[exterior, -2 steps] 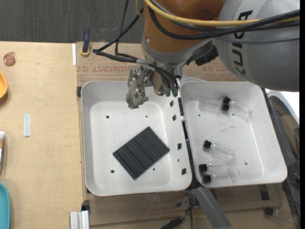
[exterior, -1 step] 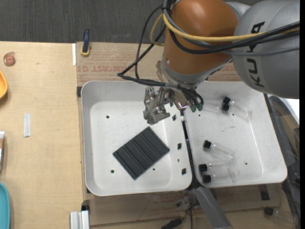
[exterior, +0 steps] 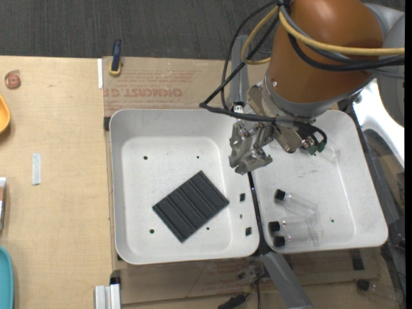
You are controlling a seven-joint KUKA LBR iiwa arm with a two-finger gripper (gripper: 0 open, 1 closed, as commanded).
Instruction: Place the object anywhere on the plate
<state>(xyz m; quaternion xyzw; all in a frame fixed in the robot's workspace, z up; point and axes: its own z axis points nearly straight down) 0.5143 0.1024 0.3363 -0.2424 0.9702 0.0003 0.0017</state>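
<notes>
Camera view: gripper [exterior: 244,163] hangs above the shared wall between the left bin [exterior: 119,172] and the right bin [exterior: 360,172], both of which sit on the bench [exterior: 51,140]. From this slant I cannot tell whether it is open or closed. Nothing can be seen held in it. The plate [exterior: 191,205] is a dark ribbed slab lying flat and skewed on the floor of the left bin, below-left of the gripper and near it. The likely objects, clear vials [exterior: 293,201] with black caps, lie on their sides in the right bin, below-right of the gripper. One is nearer to it and the others are further down by the bin's front wall. Two small black bits [exterior: 243,197] lie just below the gripper on the left bin's side of the wall. Judgement: the pick is not yet done, so this is the approach step. The next move calls for shifting right and down over one vial and lining the jaws across its body, not along it. The vials look smooth and round and are likely to roll or slip under a poor squeeze. Then lift clear of the wall and carry left to the plate — anywhere on it will do.
</notes>
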